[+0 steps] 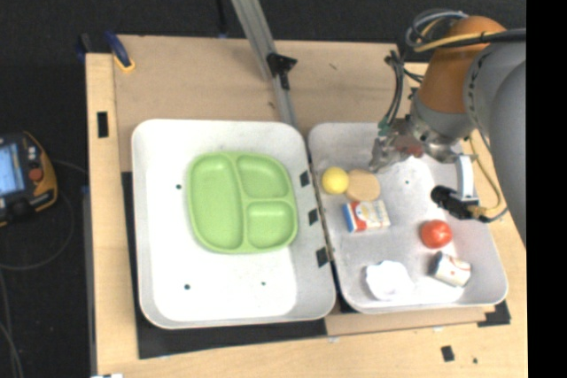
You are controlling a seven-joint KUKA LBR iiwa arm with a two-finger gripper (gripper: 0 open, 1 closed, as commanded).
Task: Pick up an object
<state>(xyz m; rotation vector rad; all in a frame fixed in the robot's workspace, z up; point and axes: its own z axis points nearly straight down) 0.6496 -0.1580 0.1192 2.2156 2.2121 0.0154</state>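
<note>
The right bin (496, 274) holds a yellow ball (334, 181), a tan round piece (363, 187), a small red and white carton (367, 215), a red tomato-like ball (434, 234), a white crumpled lump (388, 281) and a small white and red box (449, 270). My gripper (383, 157) hangs over the bin's far left part, just above and right of the tan piece. Nothing shows between its fingers. The arm's orange band (452, 71) rises behind it.
The left bin (159, 279) carries a green divided plate (242, 200). A grey metal pole (252, 18) slants from the top down to the gap between the bins. A black device (19, 173) sits off the bench at the left.
</note>
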